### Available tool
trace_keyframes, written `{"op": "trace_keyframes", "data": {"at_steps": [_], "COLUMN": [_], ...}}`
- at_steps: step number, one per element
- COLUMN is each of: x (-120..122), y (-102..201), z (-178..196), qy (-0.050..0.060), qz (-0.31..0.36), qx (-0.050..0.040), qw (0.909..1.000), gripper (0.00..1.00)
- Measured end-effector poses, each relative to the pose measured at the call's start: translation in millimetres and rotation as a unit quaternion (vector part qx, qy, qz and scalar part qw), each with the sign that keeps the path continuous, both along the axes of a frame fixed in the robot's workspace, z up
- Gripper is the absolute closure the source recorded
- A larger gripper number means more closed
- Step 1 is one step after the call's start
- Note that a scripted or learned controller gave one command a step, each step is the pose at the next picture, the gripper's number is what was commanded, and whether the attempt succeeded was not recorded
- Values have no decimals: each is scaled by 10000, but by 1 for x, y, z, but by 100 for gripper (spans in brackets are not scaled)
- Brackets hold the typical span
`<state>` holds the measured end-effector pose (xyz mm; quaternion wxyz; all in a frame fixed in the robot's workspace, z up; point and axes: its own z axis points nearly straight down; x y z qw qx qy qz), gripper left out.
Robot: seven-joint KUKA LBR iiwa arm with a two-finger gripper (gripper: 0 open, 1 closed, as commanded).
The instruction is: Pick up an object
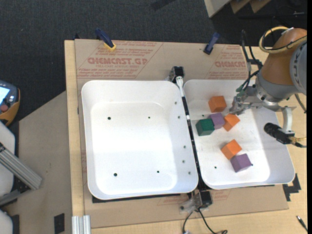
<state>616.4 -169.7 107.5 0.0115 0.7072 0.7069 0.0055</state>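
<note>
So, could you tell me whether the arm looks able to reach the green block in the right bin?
Probably yes: the green block lies uncovered, with a purple block beside it, and the end effector hovers nearby in the same bin.

Light is even and fairly bright, falling from overhead. The two white bins (131,130) come close to overexposure, the left one almost featureless apart from faint shading along its walls. Shadows are short and soft, hugging the blocks (217,103) toward six o'clock. The dark floor (48,13) at eleven o'clock shows fine grain. Focus is moderately soft throughout, with slight blur on the arm (282,67) at three o'clock.
</note>
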Motion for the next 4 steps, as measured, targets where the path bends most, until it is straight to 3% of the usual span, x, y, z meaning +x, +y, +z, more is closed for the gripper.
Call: {"op": "trace_keyframes", "data": {"at_steps": [1,2,3,4], "x": [25,23,35,51], "y": [-20,-19,-7,47], "z": [6,4,-8,-23], "qy": [85,111,116,122], "qz": [7,7,1,27], "qx": [25,36,40,45], "qw": [10000,9999,9999,9999], "gripper": [100,0,0,0]}}
